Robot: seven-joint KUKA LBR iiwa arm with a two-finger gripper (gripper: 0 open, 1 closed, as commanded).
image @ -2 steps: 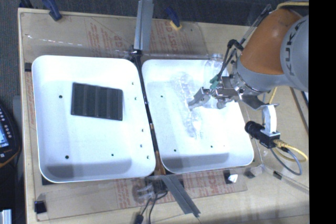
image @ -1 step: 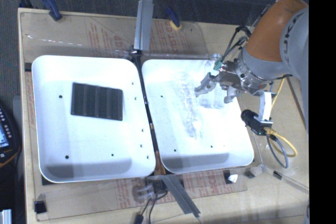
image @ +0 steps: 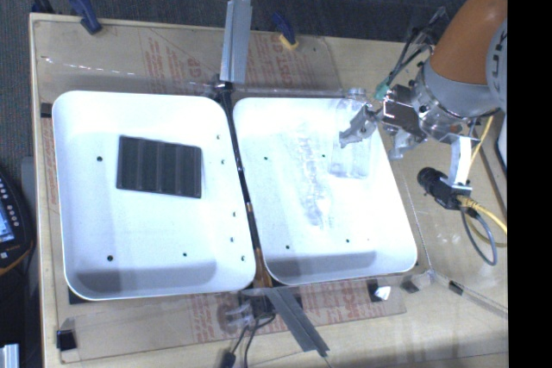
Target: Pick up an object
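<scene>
Bright overhead light; white bins glare, overexposed; dark floor; slightly soft focus.

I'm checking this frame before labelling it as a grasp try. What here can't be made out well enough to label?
- Gripper, camera view: small and at a slant over the right bin; its finger state is unreadable.
- Faint clear thing below the gripper: see-through against white, outline and identity unclear, and whether it is touched.
- Arm: cut off by the right edge.
- Dark ribbed slab in the left bin: too little detail to identify it.
</scene>
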